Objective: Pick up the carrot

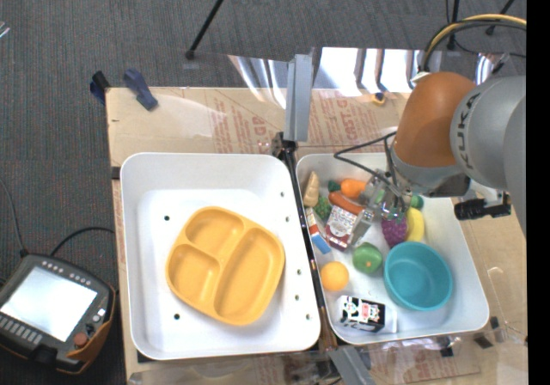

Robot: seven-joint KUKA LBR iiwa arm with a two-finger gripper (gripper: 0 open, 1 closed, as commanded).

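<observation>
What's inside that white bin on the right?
The right bin holds a teal bowl, an orange, a green fruit, a carrot and a milk carton. The arm covers the bin's far corner.

Readable markings: few, and mostly partial.

We read black capital letters on the grey arm [494, 130] just past its orange band, running down the casing; "KU" is clear to us, and the rest curves out of sight. We see red printing on the brown cardboard sheet [210, 121] lying on the counter behind the bins, but it sits reversed and faded, and we cannot make out words. We see a red-and-white label on a small packet [341, 226] in the right bin, and a black-and-white carton [365, 314] near that bin's front edge; their print is too small for us to read.
</observation>
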